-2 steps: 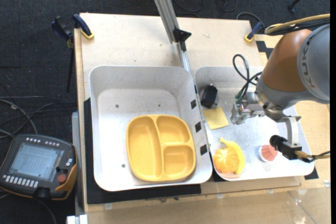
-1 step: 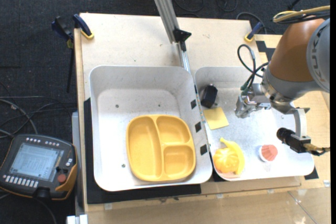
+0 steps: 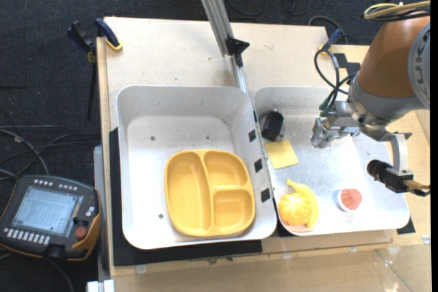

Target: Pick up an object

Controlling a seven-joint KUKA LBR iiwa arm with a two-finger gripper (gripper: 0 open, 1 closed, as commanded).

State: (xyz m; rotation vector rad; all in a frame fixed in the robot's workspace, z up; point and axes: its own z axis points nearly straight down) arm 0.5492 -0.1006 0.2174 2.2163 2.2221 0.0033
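Note:
In the right bin (image 3: 373, 188) lie a flat yellow square pad (image 3: 282, 154), a dark round object (image 3: 273, 124) by the left wall, a yellow lumpy toy (image 3: 298, 206) at the front left, and a small red and white round piece (image 3: 350, 199). My gripper (image 3: 324, 136) hangs over the middle of the right bin, to the right of the yellow pad and the dark object. Nothing shows between it and the bin floor. The left bin (image 3: 137, 147) holds a yellow divided plate (image 3: 209, 192).
The orange and grey arm (image 3: 397, 68) fills the upper right over the right bin. A slanted metal pole (image 3: 215, 7) stands behind the bins. A teach pendant (image 3: 44, 212) lies on the floor at the left. Cables hang near the wrist.

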